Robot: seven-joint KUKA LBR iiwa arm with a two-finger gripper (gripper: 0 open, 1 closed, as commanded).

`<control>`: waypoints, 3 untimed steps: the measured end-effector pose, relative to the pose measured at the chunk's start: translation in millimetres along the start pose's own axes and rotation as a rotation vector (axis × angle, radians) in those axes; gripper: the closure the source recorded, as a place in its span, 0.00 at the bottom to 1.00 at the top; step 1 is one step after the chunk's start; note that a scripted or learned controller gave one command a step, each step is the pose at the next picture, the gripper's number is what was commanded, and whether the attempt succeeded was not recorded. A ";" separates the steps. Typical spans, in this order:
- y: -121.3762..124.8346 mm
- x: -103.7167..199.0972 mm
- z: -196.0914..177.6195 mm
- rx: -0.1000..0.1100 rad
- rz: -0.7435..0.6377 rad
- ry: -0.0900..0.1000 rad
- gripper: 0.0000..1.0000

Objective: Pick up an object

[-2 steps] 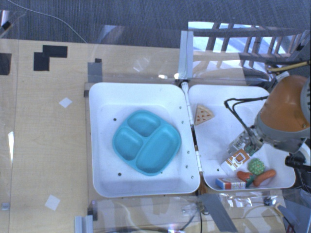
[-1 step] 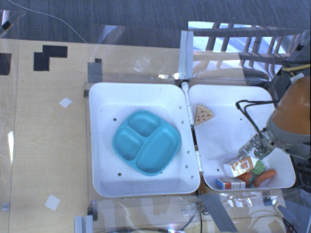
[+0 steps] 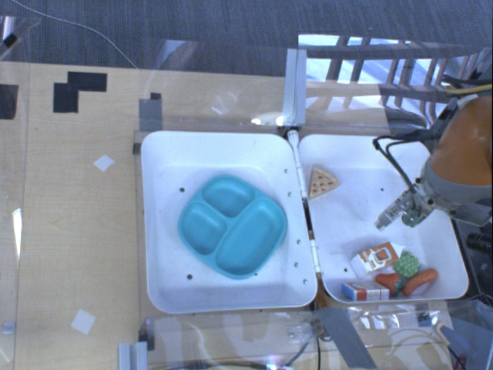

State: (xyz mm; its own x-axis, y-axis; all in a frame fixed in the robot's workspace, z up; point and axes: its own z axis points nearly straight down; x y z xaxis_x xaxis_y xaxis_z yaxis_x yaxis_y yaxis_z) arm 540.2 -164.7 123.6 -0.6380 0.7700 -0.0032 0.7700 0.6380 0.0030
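Currently the fingers (image 3: pixel 393 216) are hovering empty and slightly parted over the right bin (image 3: pixel 347 230), above the toy foods (image 3: pixel 389 272) clustering near its front.

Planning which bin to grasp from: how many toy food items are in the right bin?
5: pizza slice near the divider; carton, small box, green piece and sausage clustered at the front. More may hide beneath.

two white bins (image 3: pixel 154 206), one blue plate (image 3: pixel 233 227)

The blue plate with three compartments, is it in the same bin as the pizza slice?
No. The blue plate lies in the left bin, while the pizza slice lies in the right bin.
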 end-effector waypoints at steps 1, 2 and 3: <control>0.0 0.0 0.0 0.000 0.000 0.000 0.00; -41.6 26.6 -6.4 -0.006 0.171 -0.006 0.00; -14.7 -17.2 15.0 -0.001 -0.385 -0.002 0.00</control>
State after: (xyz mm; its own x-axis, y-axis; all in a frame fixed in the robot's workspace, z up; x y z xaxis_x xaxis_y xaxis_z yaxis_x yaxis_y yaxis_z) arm 539.9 -187.4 108.6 -0.8805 0.4740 -0.0058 0.4740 0.8805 0.0024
